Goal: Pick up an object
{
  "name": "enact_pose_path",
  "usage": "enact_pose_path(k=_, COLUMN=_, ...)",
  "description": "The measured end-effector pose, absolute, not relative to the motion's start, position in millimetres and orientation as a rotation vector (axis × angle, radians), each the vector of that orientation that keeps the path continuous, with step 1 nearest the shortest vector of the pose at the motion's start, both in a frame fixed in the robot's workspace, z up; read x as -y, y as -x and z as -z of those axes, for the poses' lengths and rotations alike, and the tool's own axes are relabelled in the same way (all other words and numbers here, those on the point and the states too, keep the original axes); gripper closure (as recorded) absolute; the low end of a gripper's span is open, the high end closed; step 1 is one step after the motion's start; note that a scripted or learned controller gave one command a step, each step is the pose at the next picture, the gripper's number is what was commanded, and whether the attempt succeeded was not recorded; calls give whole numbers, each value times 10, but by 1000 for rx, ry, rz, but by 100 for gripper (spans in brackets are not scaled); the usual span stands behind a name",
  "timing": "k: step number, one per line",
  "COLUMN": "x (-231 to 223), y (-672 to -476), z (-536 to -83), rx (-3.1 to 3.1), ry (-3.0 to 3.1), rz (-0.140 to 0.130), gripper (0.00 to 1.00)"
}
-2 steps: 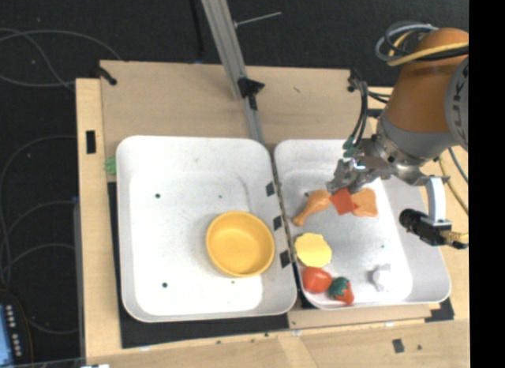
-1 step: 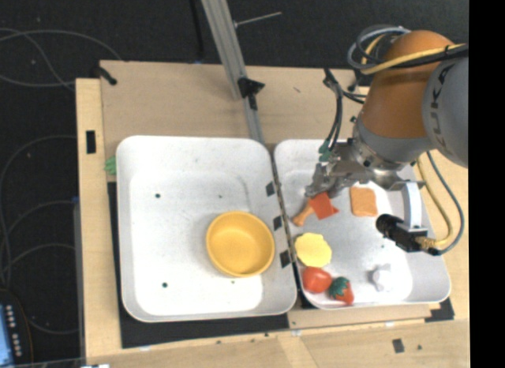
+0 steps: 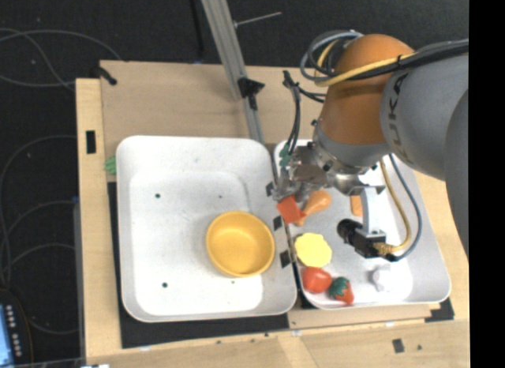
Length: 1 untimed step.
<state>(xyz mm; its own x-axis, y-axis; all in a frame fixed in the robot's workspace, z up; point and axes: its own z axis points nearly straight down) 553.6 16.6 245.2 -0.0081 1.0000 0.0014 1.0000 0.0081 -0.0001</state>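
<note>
My gripper point(image 3: 290, 193) hangs over the left edge of the right bin point(image 3: 430, 279), close to the divide between the two bins. A small red-orange piece point(image 3: 289, 211) sits between its fingertips, raised over the bin rims, and the gripper is shut on it. An orange carrot-like piece point(image 3: 319, 200) lies just to its right. Below the gripper in the right bin are a yellow lumpy piece point(image 3: 313, 249), a red tomato point(image 3: 316, 280) and a red strawberry with a green top point(image 3: 341, 290).
A yellow bowl point(image 3: 239, 244) stands in the left bin point(image 3: 158, 200), near its right side. A small white piece point(image 3: 379, 279) lies in the right bin's lower part. A grey metal post point(image 3: 229, 50) rises behind the bins.
</note>
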Motion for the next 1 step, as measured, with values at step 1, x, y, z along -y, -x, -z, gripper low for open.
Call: enact_pose_path(k=1, x=-768, y=-5428, z=-2390, rx=2229, ry=2211, rz=0, gripper=100)
